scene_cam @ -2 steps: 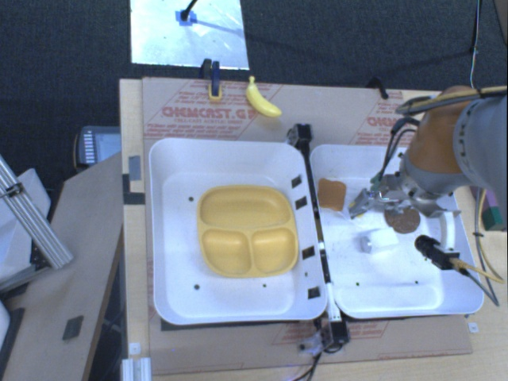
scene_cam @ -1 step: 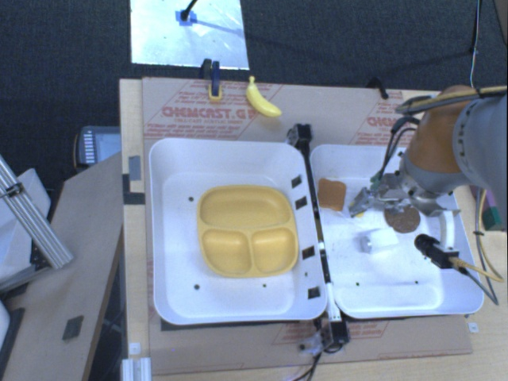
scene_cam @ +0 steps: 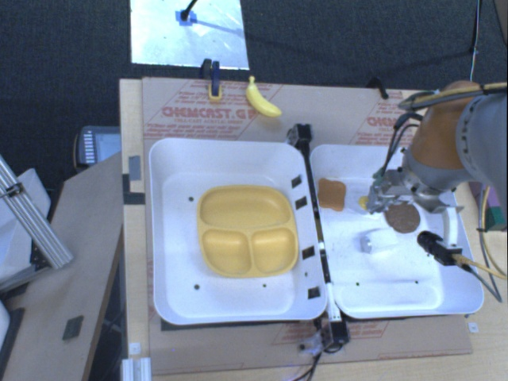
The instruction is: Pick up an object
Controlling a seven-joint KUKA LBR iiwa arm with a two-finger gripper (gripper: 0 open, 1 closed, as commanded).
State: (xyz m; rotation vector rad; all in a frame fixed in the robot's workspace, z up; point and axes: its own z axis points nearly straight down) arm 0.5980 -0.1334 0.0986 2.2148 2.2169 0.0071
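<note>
Claw (scene_cam: 379,199) low in the right bin (scene_cam: 413,296), among small objects.
Arm (scene_cam: 448,145) reaches in from the right; whether the claw is apart or together cannot be told. A brown disc (scene_cam: 403,218) lies just beside it, a tan slice (scene_cam: 332,194) to its left, and a small grey piece (scene_cam: 366,243) nearer the bin's middle. The left bin (scene_cam: 171,292) holds a yellow tray (scene_cam: 245,230). A banana (scene_cam: 261,101) rests on the worktop (scene_cam: 333,105) behind the bins.

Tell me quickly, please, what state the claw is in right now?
Claw: cannot be told; it sits low in the right bin near the brown round object.
</note>
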